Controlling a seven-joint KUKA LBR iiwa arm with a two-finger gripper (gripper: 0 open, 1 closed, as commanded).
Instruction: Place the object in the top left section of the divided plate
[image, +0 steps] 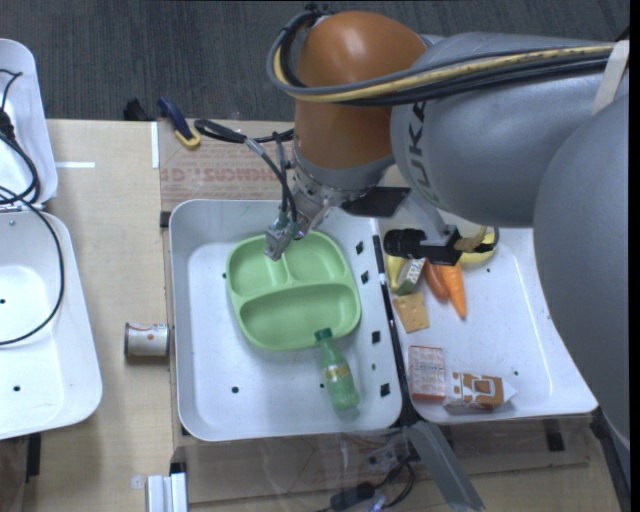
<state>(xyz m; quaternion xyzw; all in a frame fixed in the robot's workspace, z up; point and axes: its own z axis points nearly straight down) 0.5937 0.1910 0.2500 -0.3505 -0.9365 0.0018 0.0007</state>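
While the grey arm (500, 130) with its orange band sweeps in from the upper right of the frame, you see its gripper (277, 241) poised over the upper rim of the green divided plate (293, 290), right about where the ridge splits the two top sections. You cannot tell from this angle whether anything sits between its tips, nor whether they stand apart or together.

You find the plate in the left bin (200, 340), near the frame's centre, tilted a little against the bin's edges. A green plastic bottle (337, 372) lies just below it, its neck touching the plate's lower rim and its base pointing toward the bottom of the frame.

Look right, across the wall between the bins, and you see the right bin (530, 370) holding a carrot (450, 285), a banana (480, 248) partly under the arm, a tan cracker-like square (411, 313), a small red-printed packet (427, 372) and a little carton (475, 391) lying on its side. A black piece of the arm's hardware (405, 243) hangs over that bin's upper left corner.

At centre left, outside the bins, a small can (147, 341) lies on the wooden bench (110, 220). A blue-and-yellow clamp (178, 122) rests near the bench's top edge, and black cable (25, 250) loops over white trays at far left.
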